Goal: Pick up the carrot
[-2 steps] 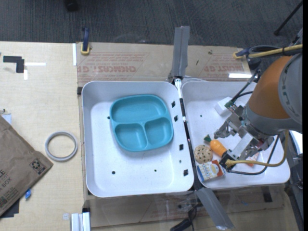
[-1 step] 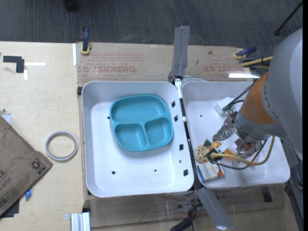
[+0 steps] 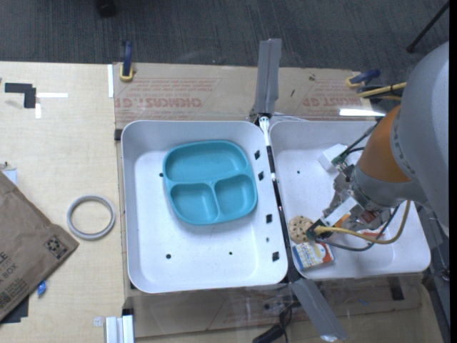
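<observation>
The orange plastic carrot [image 3: 361, 219] shows only as a small orange patch, largely hidden under the grey wrist, in the right white bin [image 3: 407, 259], just right of the two-finger gripper [image 3: 319, 229]. Jaw state: cannot be determined. Round speckled cookie [image 3: 298, 227] lies just left of the jaws

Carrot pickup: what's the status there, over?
Pincer low in right bin. Carrot: too cluttered by the wrist to tell. Cookie and blue packet close beside pincer.
</observation>
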`<state>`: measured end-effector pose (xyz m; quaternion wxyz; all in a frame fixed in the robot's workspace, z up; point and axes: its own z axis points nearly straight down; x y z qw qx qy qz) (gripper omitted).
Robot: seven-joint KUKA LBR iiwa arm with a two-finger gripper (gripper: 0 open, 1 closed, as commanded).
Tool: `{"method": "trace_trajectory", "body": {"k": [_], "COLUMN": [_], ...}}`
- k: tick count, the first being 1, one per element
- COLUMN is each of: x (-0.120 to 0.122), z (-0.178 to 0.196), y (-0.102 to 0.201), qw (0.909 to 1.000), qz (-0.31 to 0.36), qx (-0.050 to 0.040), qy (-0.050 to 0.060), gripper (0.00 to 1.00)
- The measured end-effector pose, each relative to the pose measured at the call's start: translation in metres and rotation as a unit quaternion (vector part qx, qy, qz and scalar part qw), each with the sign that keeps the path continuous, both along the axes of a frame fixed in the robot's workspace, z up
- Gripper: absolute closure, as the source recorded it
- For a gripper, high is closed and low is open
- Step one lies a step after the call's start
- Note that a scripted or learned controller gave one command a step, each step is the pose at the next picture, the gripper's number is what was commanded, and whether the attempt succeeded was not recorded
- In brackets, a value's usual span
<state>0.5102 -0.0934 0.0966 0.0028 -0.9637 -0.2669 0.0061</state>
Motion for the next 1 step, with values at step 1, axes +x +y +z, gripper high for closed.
{"method": "trace_trajectory", "body": {"k": [1], "x": [0.0233], "z": [-0.0065], "y": [-0.0405], "qw": [0.9767], "qz": [0.214], "qx": [0.0009], "qy": [-0.005], "gripper": [1.0]}}
